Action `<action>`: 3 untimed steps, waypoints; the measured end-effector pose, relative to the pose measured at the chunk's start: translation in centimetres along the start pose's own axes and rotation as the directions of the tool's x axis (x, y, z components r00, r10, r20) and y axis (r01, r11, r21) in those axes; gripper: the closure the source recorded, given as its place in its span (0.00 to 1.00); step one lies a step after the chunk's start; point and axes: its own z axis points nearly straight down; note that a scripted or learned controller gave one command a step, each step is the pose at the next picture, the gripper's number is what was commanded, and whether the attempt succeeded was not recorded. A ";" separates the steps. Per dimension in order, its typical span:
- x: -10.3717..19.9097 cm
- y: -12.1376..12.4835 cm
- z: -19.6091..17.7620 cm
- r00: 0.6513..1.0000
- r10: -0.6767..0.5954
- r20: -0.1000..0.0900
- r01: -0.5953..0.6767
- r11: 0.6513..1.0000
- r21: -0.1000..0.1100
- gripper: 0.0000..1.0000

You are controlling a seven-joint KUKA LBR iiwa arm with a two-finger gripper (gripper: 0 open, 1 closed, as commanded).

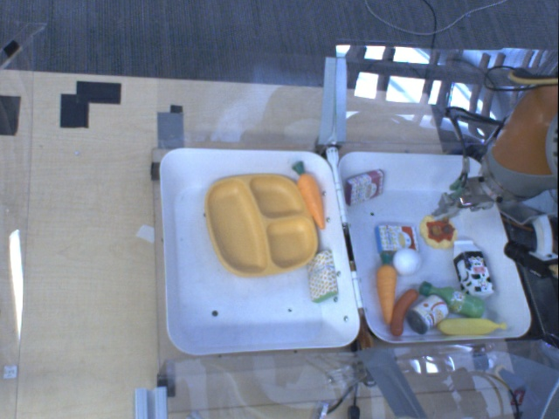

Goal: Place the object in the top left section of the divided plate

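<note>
Two white bins side by side on the desk (87,234). In the left bin (192,304), a yellow divided plate (260,223) with three dips in it. Right at the plate's far right edge, an orange carrot (311,197) with a green top, leaning on the rim. Just by the plate's near right corner, a pale spotty bag (323,276), touching the rim.

In the right bin (410,177), lots of toy food. Near the far left corner, a little purple carton (364,186). Below that, a bright small box (396,236) with a white ball (406,260) touching it. Under the ball, a second carrot (386,291), and beside it a red-brown sausage (403,311). Next to the sausage, a tin can (427,314) on its side, then a green veggie (454,299) and a yellow banana (472,326) along the near edge. A bit above those, a black and white cow carton (472,273).

Reaching in from the right, the grey and orange arm (524,142). At its tip, the claw (458,201), over the right bin. Just beside the claw, a round yellow thing with red on top (438,231), flat on the bin floor. Hard to say if touching or not. Can't tell if the claw is apart or together, too small and blurry. Can't tell which toy is meant for the plate, but closest to the claw is the round yellow one, well apart from the plate.
</note>
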 end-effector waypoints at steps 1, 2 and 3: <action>0.0 -2.9 -0.1 0.992 -0.128 0.005 0.128 0.992 -0.006 1.00; 0.4 -6.0 -0.3 0.962 -0.272 0.010 0.273 0.962 -0.007 1.00; 0.7 -8.3 -0.4 0.919 -0.394 0.015 0.394 0.919 -0.007 1.00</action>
